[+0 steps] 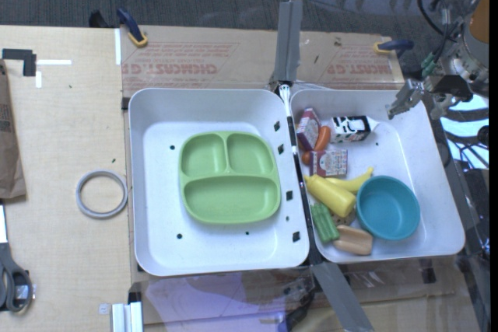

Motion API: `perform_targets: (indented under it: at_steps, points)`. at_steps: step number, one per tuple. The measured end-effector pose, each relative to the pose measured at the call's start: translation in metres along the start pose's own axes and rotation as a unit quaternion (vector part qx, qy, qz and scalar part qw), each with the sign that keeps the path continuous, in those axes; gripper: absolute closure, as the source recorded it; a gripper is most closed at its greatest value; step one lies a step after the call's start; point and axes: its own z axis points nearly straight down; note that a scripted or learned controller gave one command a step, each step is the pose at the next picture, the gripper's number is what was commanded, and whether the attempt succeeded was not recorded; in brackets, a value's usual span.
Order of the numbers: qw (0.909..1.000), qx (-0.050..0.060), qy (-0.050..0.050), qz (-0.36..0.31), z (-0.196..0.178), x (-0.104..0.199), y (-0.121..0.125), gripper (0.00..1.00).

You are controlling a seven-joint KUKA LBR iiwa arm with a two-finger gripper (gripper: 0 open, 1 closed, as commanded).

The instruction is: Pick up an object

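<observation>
Two white bins (pixel 148 167) sit on the bench; the gripper (pixel 406 99) hovers at the right bin's far corner, state unclear. Nothing lifted yet; bowl (pixel 387 207), banana (pixel 334 192), carton (pixel 350 127) lie there.

A roll of tape (pixel 102 193) lies on the bench (pixel 62 136) at the left of the frame. A brown paper bag (pixel 9 136) sits at the left edge. 2 blue-and-yellow clamps (pixel 133 26) grip the cardboard sheet (pixel 202 62) along the top, 1 at each end.
</observation>
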Motion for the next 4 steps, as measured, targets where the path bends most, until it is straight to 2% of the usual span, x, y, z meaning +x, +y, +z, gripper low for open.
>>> perform_targets:
  at_steps: [1, 2, 3, 4]
  points:
    - [0.9975, 0.000, 0.000, -0.071, 0.098, 0.005, 0.026, 0.00]
    - [0.9953, 0.000, 0.000, -0.097, 0.174, 0.045, -0.022, 0.00]
    - [0.9966, -0.001, -0.001, -0.082, 0.193, 0.002, 0.063, 0.00]
    - [0.9942, -0.001, 0.000, -0.107, 0.094, 0.067, -0.043, 0.00]
